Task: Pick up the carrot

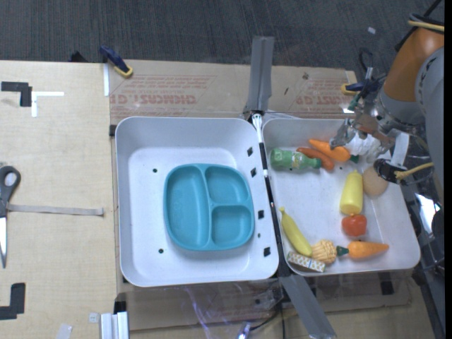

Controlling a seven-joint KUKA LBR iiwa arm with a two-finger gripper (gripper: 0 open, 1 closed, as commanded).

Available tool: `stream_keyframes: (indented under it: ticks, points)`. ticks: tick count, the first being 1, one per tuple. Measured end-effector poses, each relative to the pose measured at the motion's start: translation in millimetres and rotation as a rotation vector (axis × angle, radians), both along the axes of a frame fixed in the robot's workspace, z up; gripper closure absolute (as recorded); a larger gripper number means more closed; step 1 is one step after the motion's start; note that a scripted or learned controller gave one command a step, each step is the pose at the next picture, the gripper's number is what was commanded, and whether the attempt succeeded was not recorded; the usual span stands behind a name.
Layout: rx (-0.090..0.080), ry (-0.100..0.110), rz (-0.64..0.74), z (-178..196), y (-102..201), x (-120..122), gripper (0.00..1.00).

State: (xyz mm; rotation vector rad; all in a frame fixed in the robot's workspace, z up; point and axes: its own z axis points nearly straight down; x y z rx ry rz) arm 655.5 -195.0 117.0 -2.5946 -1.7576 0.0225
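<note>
The two-finger gripper [351, 136] sits low over the far right corner of the right-hand shallow white plastic bin [404, 221], its metal fingers pointing toward the bin's middle. Whether it is open, closed or gripping anything cannot be told. Behind it the grey arm with the orange band [417, 55] enters from the right at a steep slant, with cables looped beside the wrist.

Just beside the fingertips lies a slim orange carrot-shaped toy [326, 149], glossy and tapered, lying across a second orange piece; contact with the gripper cannot be confirmed. A green plastic bottle [291, 159] lies on its side, touching those orange pieces at their left end.

A second, plumper orange carrot with a green stub [362, 249] rests against the near wall of the same bin, well apart from the gripper.

Also in this bin: a smooth yellow cylinder [351, 193], a pale beige rounded piece [375, 183] beside it, a red tomato-shaped ball [354, 224], a curved yellow banana [294, 234] and a knobbly yellow corn cob [324, 250].

The left-hand shallow white bin [134, 203] holds a teal three-compartment plate [209, 206] of smooth plastic with rounded corners.
</note>
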Motion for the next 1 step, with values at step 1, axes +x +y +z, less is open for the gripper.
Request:
stream_keyframes:
  ticks: [1]
  points:
    - [0.008,-0.018,-0.249,-20.4,-6.8,7.1,0.0]
